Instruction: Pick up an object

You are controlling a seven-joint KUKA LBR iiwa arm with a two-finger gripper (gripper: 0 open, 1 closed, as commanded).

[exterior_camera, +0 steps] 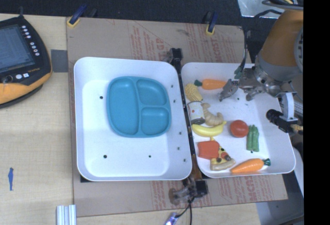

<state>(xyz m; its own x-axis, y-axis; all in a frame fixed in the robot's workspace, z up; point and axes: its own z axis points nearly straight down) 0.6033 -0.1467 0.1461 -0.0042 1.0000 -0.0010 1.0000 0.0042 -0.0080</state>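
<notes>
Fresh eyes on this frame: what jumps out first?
The blue divided plate sits alone in the left bin, the boldest shape in view. The right bin is crowded with toy food: a banana, a tomato, a carrot along its near edge and a pizza slice. The end effector hangs over that bin's far side, fingers spread and nothing between them.

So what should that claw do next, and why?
Probably drop straight down and a little toward the small carrot. The gripper hovers in the right bin with nothing between its jaws, which stand spread, and that carrot lies just beside it, apart from the crowded food further down.
</notes>
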